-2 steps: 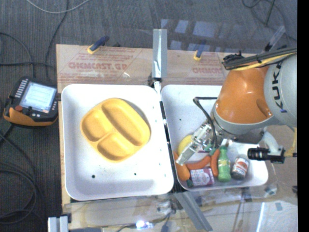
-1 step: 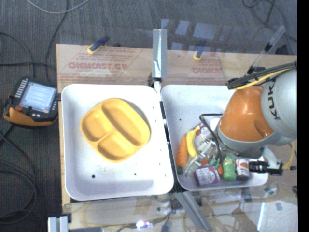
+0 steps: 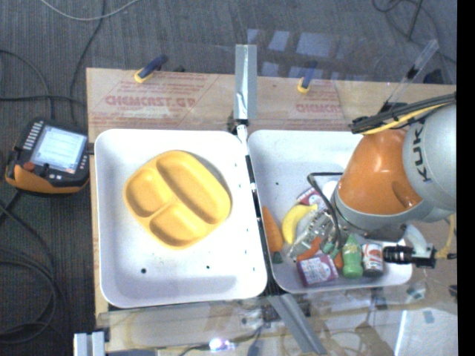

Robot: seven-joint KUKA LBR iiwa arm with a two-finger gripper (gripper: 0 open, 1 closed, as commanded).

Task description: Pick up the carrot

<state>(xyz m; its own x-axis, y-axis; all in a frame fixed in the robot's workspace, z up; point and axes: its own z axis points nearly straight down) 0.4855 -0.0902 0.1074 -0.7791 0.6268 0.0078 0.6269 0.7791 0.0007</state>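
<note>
While the carrot (image 3: 272, 231) is lying along the left wall of the right bin (image 3: 286, 148), the gripper (image 3: 312, 237) is hanging just right of it, over the banana (image 3: 295, 219); its grip state cannot be told.

My counter (image 3: 223, 95), two bins on it.
The right bin (image 3: 282, 154) sits under my fingers (image 3: 310, 237); the left bin (image 3: 119, 273) lies beside it, farther off.

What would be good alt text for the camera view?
A grey and orange robot arm's gripper reaches into the right bin, among a banana, a carrot and small packages. The left bin holds a yellow divided plate.
</note>
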